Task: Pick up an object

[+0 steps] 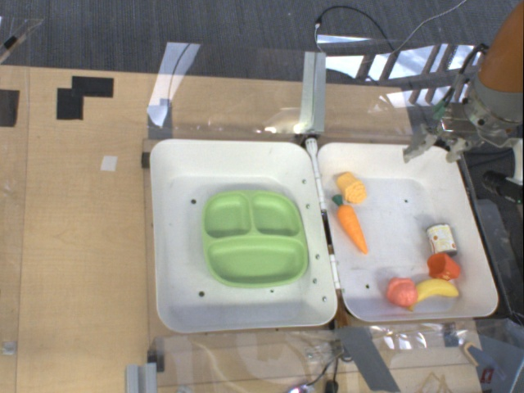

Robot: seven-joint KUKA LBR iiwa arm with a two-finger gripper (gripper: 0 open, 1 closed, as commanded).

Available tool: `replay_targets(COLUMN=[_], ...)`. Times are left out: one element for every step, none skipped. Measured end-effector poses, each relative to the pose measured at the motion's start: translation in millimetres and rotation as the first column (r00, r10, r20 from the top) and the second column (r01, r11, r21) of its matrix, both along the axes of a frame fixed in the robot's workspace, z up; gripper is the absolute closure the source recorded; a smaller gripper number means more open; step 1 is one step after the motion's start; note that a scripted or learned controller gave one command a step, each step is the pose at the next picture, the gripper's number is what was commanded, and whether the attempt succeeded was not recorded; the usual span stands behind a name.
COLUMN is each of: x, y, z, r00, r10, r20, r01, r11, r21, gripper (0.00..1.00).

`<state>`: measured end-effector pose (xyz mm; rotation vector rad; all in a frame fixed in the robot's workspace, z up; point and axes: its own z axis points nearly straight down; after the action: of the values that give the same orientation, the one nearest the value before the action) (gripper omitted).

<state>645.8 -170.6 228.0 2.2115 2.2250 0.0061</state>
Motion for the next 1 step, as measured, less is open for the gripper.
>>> replay_targets(x=[-4.1], y=[30.0], z=[-130.8], r00=[0.993], r10=[-0.117], r20=[-0.002], r01=[0.117], r11=[0.993], r21=[0.001], gripper=[0.0])
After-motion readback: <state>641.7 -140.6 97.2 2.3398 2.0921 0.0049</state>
